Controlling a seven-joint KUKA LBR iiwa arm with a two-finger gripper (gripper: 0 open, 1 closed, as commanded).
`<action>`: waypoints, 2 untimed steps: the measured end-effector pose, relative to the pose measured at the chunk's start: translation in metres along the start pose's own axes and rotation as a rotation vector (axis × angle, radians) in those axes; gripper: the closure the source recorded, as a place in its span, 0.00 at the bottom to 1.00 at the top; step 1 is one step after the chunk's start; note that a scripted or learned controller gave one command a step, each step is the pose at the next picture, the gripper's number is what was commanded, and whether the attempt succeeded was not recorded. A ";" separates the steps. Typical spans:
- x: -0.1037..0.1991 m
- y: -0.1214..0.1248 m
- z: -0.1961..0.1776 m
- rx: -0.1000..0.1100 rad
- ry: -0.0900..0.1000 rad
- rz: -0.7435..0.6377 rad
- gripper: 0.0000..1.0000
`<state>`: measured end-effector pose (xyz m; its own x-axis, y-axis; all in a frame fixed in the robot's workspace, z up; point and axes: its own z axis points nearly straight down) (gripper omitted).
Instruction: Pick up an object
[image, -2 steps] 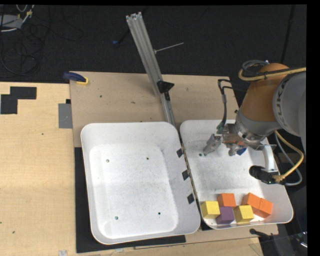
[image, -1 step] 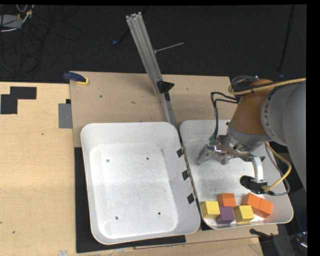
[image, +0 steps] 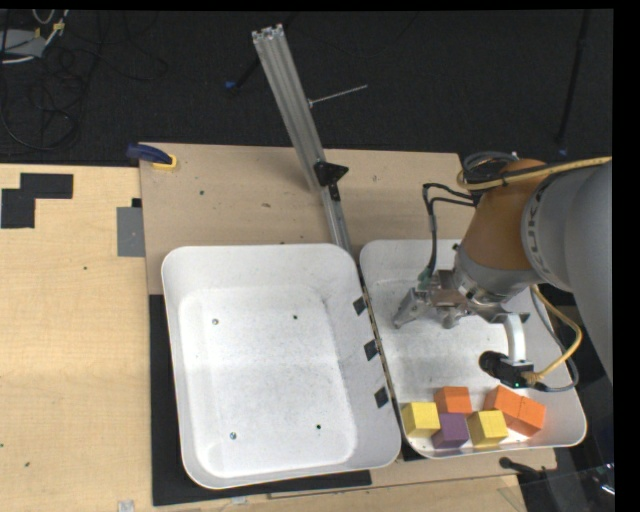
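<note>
Above the right bin, the tool hangs over bare floor in the bin's upper half, its fingers spread apart and grasping nothing. The blocks sit clustered in the near corner of that bin: two yellow blocks, a purple block, and orange blocks, all well apart from the tool. The step in hand appears to be the approach. The next move calls for travel toward the cluster, alignment over one block, then descent and closure. The left bin plays no part.

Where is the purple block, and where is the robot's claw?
purple block (image: 452, 429), camera view, middle of its top face.
gripper (image: 432, 308), camera view, midway between its fingertips.
</note>
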<state>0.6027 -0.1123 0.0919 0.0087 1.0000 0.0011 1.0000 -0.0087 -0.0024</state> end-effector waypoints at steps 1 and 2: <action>-0.002 0.000 -0.010 0.001 0.001 0.007 1.00; 0.006 -0.003 -0.057 -0.004 -0.001 -0.006 1.00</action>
<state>0.6001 -0.1068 0.1489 0.0026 1.0000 0.0004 1.0000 -0.0026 0.0015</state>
